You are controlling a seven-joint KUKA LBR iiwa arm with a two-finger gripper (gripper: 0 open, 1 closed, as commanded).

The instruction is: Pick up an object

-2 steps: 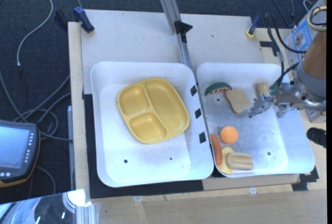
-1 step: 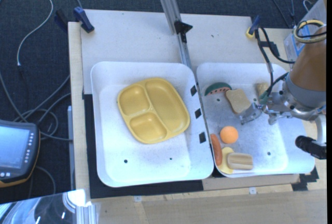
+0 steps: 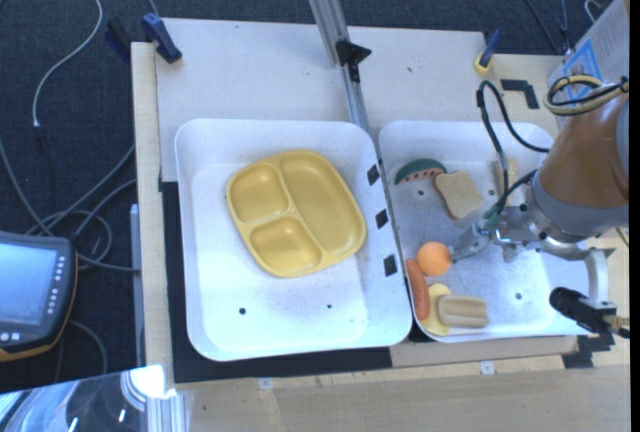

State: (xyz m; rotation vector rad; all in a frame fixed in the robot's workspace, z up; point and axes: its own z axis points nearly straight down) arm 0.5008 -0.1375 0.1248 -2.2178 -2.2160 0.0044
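Camera view: fingers (image 3: 468, 242) near round orange (image 3: 434, 258), grip state unclear; glossy yellow sectioned tray (image 3: 295, 212) left.

I see five toy foods at lower right of the frame: an orange ball (image 3: 434, 258), a watermelon slice (image 3: 420, 170) above it, a tan bread slice (image 3: 459, 194) beside that, an orange carrot (image 3: 418, 287) lying lengthwise, and a beige block (image 3: 462, 311) at the bottom.

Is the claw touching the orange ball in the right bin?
Cannot tell. In the camera view the claw sits just right of the orange ball, its tip close to the ball's edge, but neither contact nor a gap shows plainly.
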